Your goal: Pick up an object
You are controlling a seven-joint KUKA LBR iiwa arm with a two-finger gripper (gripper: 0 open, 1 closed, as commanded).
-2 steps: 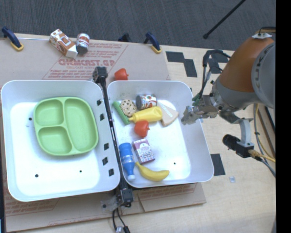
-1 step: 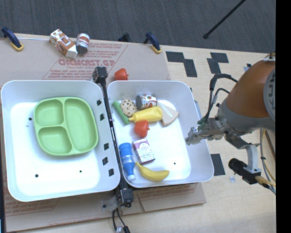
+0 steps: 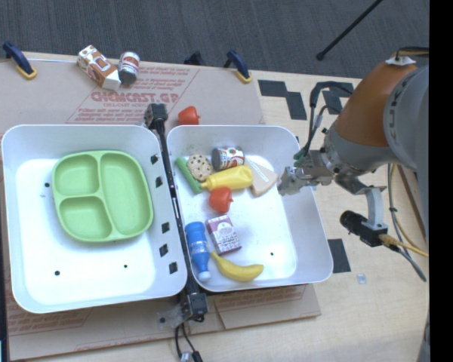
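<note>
The right bin (image 3: pixel 306 236) holds several toy foods: a cookie (image 3: pixel 199 165), a small can (image 3: pixel 228 157), a yellow bottle (image 3: pixel 230 178), a beige wedge (image 3: pixel 263 179), a red pepper (image 3: pixel 220 199), a pink carton (image 3: pixel 224 234), a blue bottle (image 3: pixel 197 247) and a banana (image 3: pixel 238 268). My gripper (image 3: pixel 291 180) hangs low over the bin's right side, just right of the beige wedge. Nothing shows between its fingers.
The left bin (image 3: pixel 30 270) carries a green divided plate (image 3: pixel 103 194). On the cardboard behind the bins lie a red toy (image 3: pixel 188 115), a small carton (image 3: pixel 96 65) and a can (image 3: pixel 128 66). Blue clamps (image 3: pixel 238 64) grip the board's far edge. Cables hang by the arm at right.
</note>
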